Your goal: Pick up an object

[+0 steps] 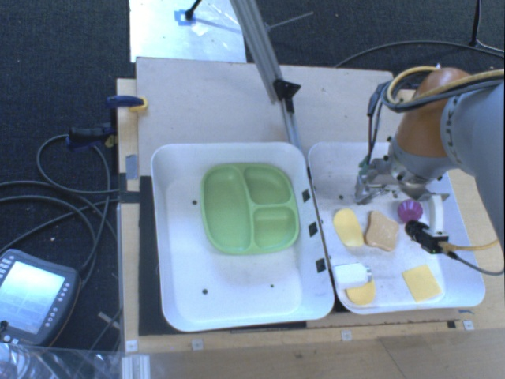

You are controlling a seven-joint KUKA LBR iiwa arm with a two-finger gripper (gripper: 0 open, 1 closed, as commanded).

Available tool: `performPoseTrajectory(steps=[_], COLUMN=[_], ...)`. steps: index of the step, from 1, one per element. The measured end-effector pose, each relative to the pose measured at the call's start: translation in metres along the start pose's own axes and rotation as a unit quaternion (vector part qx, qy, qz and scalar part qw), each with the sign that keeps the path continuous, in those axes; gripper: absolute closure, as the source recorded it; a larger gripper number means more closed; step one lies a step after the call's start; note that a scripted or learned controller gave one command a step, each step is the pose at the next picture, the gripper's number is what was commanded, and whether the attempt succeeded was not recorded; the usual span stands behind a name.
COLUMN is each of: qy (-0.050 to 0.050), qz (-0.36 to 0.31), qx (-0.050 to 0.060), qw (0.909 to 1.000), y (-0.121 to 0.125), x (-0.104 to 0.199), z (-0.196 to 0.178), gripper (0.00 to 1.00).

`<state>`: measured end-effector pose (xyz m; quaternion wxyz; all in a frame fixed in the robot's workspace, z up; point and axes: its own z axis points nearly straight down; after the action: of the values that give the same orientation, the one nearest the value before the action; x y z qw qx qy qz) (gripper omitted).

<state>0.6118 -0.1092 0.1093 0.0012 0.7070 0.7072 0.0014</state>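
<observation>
In the right bin point(331, 164) lie a pale yellow oval piece point(347, 227), a tan toast-like slice point(382, 231), a small purple object point(409, 209), a yellow cheese square point(421, 282), a white block point(353, 274) and a yellow half-round piece point(361, 294). My gripper point(372, 191) hangs low over the bin's middle, just above and between the yellow oval and the toast slice. Nothing shows between its fingers. The wrist hides how the jaws stand.
The left bin point(170, 235) holds a green divided plate point(250, 208). A grey pole point(256, 38) slants across the bench's back to the seam between the bins. Cables and a pendant point(31, 290) lie off the bench at left.
</observation>
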Motion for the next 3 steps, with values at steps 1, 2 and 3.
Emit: performPoseTrajectory(steps=[1,2,3], qy=[-0.001,-0.001,-0.001], qz=[-0.002,-0.003,-0.003], qx=[-0.002,-0.002,0.002], qw=[1.0000,1.0000,1.0000], y=[0.009,0.011,0.012], x=[-0.004,-0.004,-0.004], z=[-0.062,-0.117,-0.096], gripper=[1.00,1.00,1.00])
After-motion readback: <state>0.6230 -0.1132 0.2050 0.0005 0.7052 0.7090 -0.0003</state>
